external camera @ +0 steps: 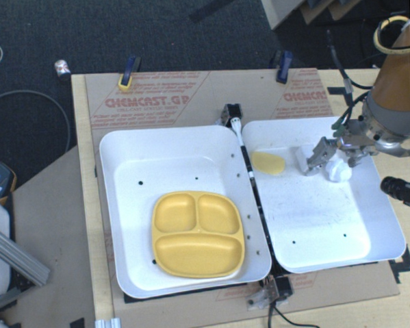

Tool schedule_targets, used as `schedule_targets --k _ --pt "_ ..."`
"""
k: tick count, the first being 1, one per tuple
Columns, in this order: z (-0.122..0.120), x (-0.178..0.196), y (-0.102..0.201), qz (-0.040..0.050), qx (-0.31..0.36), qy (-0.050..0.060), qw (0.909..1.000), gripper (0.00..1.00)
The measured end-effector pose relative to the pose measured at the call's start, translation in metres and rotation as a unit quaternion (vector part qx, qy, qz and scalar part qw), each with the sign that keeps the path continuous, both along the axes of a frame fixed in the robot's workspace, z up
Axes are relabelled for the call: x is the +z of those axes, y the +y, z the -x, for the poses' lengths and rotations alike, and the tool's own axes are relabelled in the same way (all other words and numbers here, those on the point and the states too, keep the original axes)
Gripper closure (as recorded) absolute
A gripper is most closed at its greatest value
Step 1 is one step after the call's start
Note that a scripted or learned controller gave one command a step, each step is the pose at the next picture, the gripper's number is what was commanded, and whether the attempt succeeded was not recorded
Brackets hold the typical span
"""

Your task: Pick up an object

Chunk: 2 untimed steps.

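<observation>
On the desk (90,200), the left bin (123,171) held a yellow divided plate (197,233), lying flat toward its near side. Just across the divide, in the right bin (318,236), a small yellow oval piece (269,163) lay near the far left corner. To its right a small white object (338,171) rested on the bin floor. The hand (322,158) hung low over that spot, touching or just above the white object; whether it was released or clenched could not be told.
</observation>
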<state>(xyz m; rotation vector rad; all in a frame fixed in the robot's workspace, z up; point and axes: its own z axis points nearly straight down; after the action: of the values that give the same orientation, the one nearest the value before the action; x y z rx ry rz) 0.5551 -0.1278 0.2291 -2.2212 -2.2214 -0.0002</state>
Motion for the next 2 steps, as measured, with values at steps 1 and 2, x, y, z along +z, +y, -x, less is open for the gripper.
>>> schedule_targets --k 1,2 --pt "0.055 0.122 0.033 0.0005 0.002 -0.007 1.0000 0.00" --pt "0.072 0.255 0.085 -0.0001 0.004 -0.010 0.9999 0.00"
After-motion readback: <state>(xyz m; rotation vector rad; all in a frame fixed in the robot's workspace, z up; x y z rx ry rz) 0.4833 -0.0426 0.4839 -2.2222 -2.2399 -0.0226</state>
